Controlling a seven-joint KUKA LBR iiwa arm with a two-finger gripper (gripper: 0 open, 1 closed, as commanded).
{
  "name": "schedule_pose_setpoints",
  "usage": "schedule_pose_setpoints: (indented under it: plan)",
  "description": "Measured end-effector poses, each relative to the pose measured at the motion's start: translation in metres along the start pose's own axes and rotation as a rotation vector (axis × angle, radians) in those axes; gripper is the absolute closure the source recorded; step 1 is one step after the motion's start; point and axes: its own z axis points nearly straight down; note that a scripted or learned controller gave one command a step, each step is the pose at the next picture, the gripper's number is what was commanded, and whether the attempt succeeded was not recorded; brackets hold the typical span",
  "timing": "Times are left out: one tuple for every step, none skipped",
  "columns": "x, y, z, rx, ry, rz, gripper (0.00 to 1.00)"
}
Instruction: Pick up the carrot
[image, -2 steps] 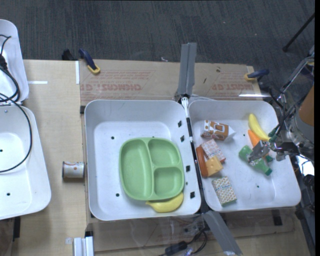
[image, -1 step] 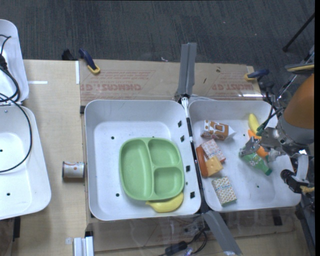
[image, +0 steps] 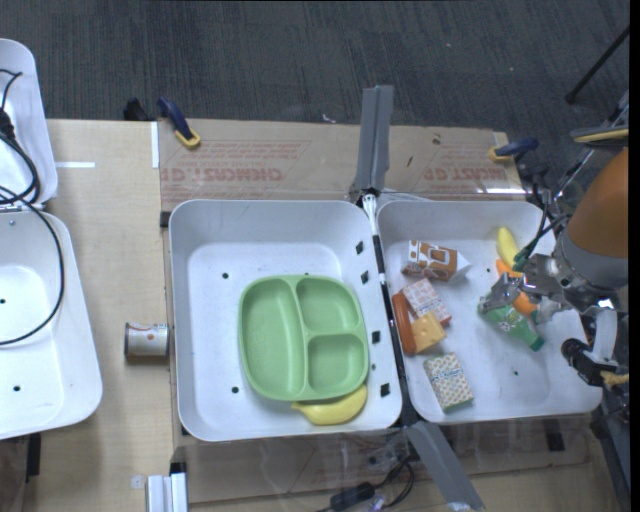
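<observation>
A: Camera view. Where does the carrot (image: 402, 318) lie?

B: In the right bin (image: 530, 405), along its left wall, touching a yellow block (image: 427, 334) and a pink carton (image: 423, 298).

A: And the gripper (image: 512, 293)?

B: Low over the right side of that bin, above a green packet (image: 515, 322) and beside a yellow banana (image: 508, 246). Whether its fingers are parted or hold anything cannot be told. The carrot is well apart from it.

A: Left bin (image: 200, 300)?

B: A green divided plate (image: 304, 336) rests over a second banana (image: 333, 407).
</observation>
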Motion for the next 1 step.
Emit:
schedule_pose_setpoints:
  plan:
    - [0.0192,-0.0081,-0.0077,0.0,0.0,0.291,0.0]
